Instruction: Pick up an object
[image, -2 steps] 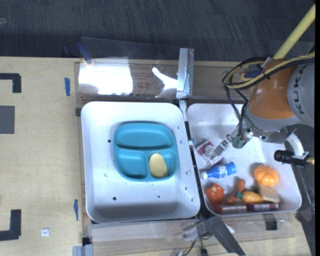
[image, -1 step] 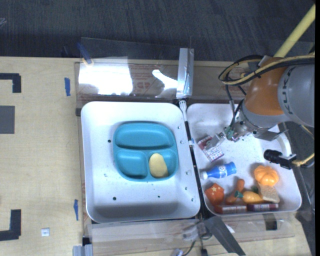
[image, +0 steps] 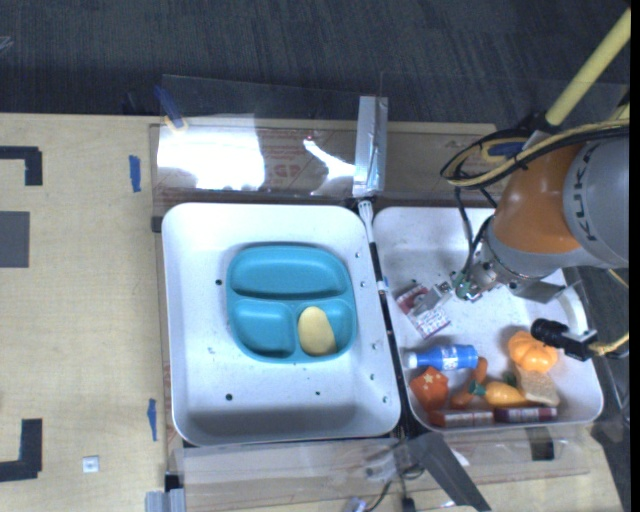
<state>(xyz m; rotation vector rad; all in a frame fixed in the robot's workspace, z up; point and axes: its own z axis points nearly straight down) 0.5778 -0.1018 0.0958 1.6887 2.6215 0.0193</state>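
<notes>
My gripper (image: 468, 285) hangs low over the right shallow white bin (image: 590, 405), near its upper middle; it is small and blurred from this high slanted view, so I cannot tell its state. Just beside it toward the left bin lie two small red-and-white packets (image: 424, 308), seemingly apart from it. Further toward the bin's near edge sit a blue-capped white plastic bottle (image: 445, 357), a red tomato-like toy (image: 430, 385) and an orange pumpkin-like toy (image: 531, 351). Well to the far side, the left white bin (image: 190, 400) holds a teal divided plastic tray (image: 262, 300) carrying a yellow egg-shaped object (image: 316, 331).
</notes>
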